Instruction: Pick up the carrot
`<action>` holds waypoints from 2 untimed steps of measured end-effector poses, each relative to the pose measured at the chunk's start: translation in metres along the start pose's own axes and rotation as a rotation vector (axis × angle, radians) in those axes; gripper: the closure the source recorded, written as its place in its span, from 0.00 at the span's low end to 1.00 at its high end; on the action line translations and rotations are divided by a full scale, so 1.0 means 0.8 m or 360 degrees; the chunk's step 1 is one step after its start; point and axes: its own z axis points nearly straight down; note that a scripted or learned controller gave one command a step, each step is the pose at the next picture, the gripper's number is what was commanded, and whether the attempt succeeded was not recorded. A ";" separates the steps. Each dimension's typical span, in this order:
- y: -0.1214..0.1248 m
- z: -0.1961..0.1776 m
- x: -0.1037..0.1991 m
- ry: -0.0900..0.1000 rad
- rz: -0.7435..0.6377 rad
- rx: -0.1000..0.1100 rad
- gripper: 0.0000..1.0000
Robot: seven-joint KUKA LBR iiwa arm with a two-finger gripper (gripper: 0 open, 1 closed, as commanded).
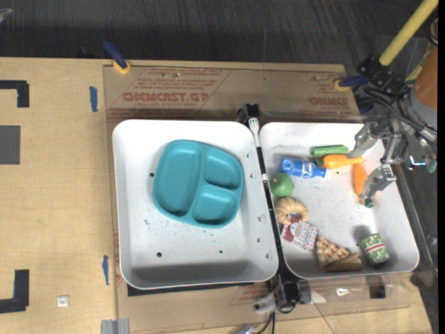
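Note:
The carrot [338, 162] is an orange piece lying in the right bin [400, 207] near its far side, with a green strip [329, 149] just behind it. A second orange piece [359, 178] points down from the carrot's right end; I cannot tell whether it is part of the carrot. My gripper [366, 172] hangs low over the right side of this bin, open. One finger [362, 142] stands behind the orange pieces and the other [373, 185] in front and to their right. Nothing is clamped between them.
The right bin also holds a blue bottle [303, 168], a green ball [282, 184], a tan pastry [290, 208], a small printed packet [303, 234], a brown waffle piece [335, 253] and a green can [374, 248]. In the left bin [139, 242] lies a teal divided plate [198, 181].

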 end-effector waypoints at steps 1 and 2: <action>-0.032 0.051 -0.095 -0.0006 -0.0768 -0.0003 0.00; -0.045 0.166 -0.139 0.0007 -0.0871 -0.0012 0.00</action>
